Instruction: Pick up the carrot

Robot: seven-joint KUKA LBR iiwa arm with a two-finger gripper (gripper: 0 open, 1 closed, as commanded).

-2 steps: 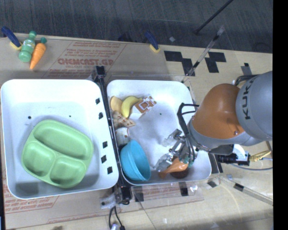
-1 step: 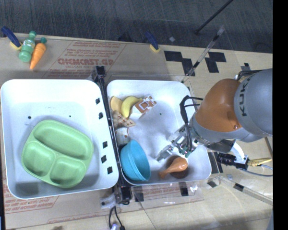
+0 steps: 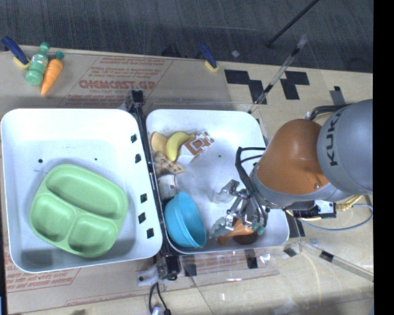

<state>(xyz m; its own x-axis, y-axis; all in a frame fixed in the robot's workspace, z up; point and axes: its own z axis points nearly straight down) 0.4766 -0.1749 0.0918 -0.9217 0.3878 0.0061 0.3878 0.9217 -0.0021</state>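
— Where is the small orange plastic carrot (image 3: 240, 229)?

— In the right shallow white bin (image 3: 249, 125), at its near edge, just beside the round blue plastic bowl (image 3: 184, 220).

— And the metal two-finger gripper (image 3: 238, 216)?

— Right over it, touching or nearly so. Whether it grips the carrot, I cannot tell.

— The left bin (image 3: 20, 126)?

— It bears a green sectioned plastic plate (image 3: 79, 209).

My arm (image 3: 345, 143) is grey with an orange band (image 3: 292, 159). Both bins (image 3: 13, 176) are white. I see a pale green divided plate (image 3: 79, 209), a blue bowl (image 3: 184, 220), a yellow banana (image 3: 176, 143), and an orange carrot (image 3: 241, 228) near my hand (image 3: 240, 218).
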